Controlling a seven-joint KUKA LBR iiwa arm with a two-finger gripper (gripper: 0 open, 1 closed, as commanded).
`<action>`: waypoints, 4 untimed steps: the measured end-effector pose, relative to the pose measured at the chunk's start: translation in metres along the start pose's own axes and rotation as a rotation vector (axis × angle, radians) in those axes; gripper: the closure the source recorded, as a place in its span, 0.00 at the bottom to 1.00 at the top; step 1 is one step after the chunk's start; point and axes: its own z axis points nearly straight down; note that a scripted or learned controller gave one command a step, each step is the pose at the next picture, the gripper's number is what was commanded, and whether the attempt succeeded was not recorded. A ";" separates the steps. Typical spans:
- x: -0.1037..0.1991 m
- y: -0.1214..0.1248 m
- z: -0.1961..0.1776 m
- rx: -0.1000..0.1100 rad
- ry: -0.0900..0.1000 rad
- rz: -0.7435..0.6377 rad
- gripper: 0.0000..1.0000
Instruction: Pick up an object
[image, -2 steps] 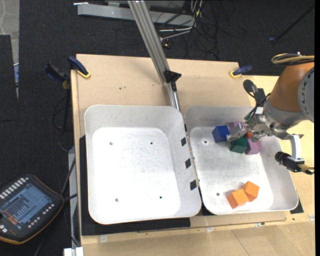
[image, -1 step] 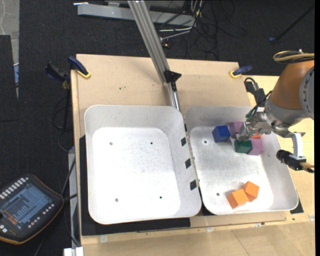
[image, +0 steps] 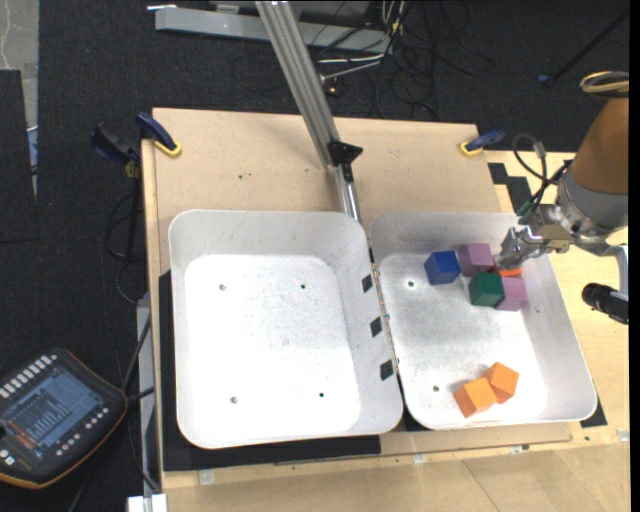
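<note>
- the two-finger gripper (image: 513, 252) hangs at the far right of the right white bin (image: 560, 330); i cannot tell how its jaws stand.
- a small orange block (image: 510, 270) lies just under them, with the dark green cube (image: 487, 289) just left and nearer the camera.

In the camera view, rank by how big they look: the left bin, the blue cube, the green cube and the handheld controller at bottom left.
1. Left bin, by far the largest.
2. Handheld controller.
3. Green cube and blue cube: they look about alike, so I won't rank them.
</note>
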 end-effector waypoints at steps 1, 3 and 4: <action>0.008 0.009 -0.056 -0.002 0.000 -0.005 1.00; 0.056 -0.002 -0.102 0.007 0.004 -0.008 1.00; 0.118 -0.009 -0.094 0.008 0.005 -0.010 1.00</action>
